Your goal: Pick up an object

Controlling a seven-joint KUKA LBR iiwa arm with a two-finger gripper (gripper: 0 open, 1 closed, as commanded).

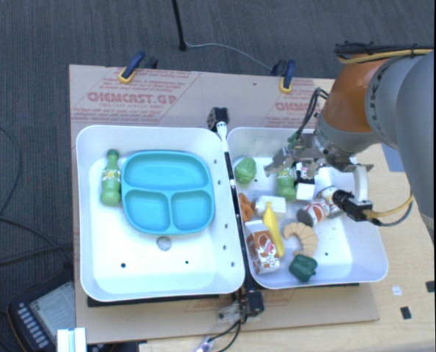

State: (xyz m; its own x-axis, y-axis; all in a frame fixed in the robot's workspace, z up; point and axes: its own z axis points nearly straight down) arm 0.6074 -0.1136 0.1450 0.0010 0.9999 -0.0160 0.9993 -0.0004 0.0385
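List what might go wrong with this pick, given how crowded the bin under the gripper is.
1. The gripper hangs over a tight cluster in the right white bin: a small green item lies right beside a white block, so the fingers may knock or pinch both.
2. The round green toy vegetable sits close to the bin's left wall, so a nudge could wedge it there.
3. The yellow banana lies against a carton; disturbing the pile may shift both.

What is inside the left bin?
The left bin holds a blue tray, a green bottle beside it, and a small grey object. Whatever lies under the tray is covered.
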